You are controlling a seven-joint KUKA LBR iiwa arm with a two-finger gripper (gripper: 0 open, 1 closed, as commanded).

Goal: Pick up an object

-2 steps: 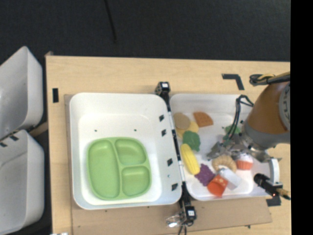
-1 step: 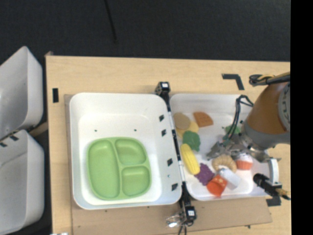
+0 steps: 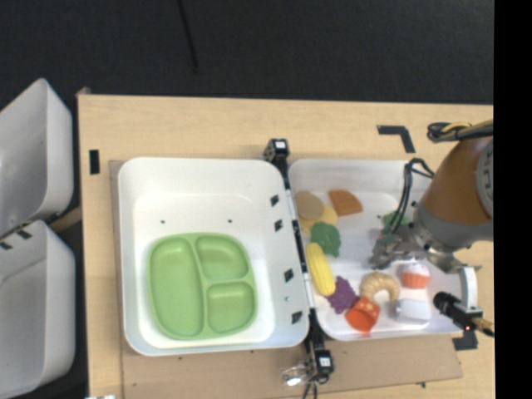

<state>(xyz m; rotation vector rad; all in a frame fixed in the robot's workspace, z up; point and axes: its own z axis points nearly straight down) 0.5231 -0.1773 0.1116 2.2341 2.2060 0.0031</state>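
Where toys crowd, gripper (image 3: 389, 252) low.

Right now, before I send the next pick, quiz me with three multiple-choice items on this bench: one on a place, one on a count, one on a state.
1. Where does the green tray lie?
A. left bin
B. right bin
C. on the bare bench

2. How many compartments does the green tray have?
A. two
B. three
C. five

3. How does the corn cob lie?
A. standing on end
B. flat on the bin floor
C. lifted above the bin

Answers: 1 A, it sits in the left bin. 2 B, one long and two small compartments. 3 B, it lies flat by the right bin's left wall.
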